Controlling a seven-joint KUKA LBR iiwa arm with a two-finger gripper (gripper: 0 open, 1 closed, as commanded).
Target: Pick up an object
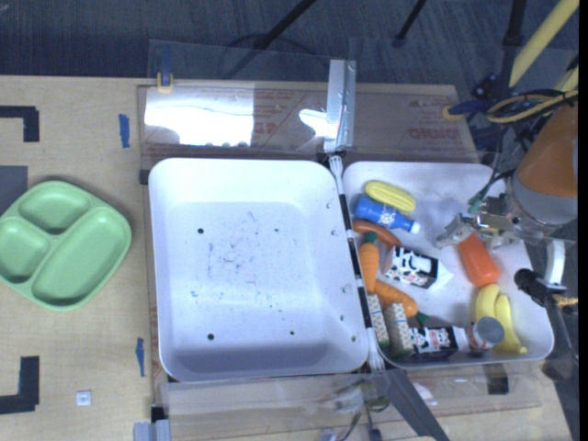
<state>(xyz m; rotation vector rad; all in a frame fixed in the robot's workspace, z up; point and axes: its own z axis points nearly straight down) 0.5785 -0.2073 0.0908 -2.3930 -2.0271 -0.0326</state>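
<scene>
Two shallow white plastic bins side by side on the wooden counter (73,118). Left bin (175,191) has just a scuffed floor w/ a few small dark holes and faint pen-like scribbles. Right bin (432,175) has all the stuff: a yellow corn cob (390,195) near the back, a blue bottle (384,216) w/ a white label right under it (label too small to read), two orange carrots (369,263) along the left wall, a black-and-white box (410,268) in the middle w/ print I can't make out, an orange cylinder-ish thing (479,261) on the right, and a yellow banana (491,309) toward the front right corner. More small packets along the front, too cluttered to ID.

Pincer (464,223) sits low over the right bin, just beside the orange thing; can't tell from this angle what its grip is doing, and nothing visibly in it.

Green 3-compartment plate (60,243) sits far left on the counter, smooth plastic. Clear plastic sheet (239,99) stands behind the bins.
</scene>
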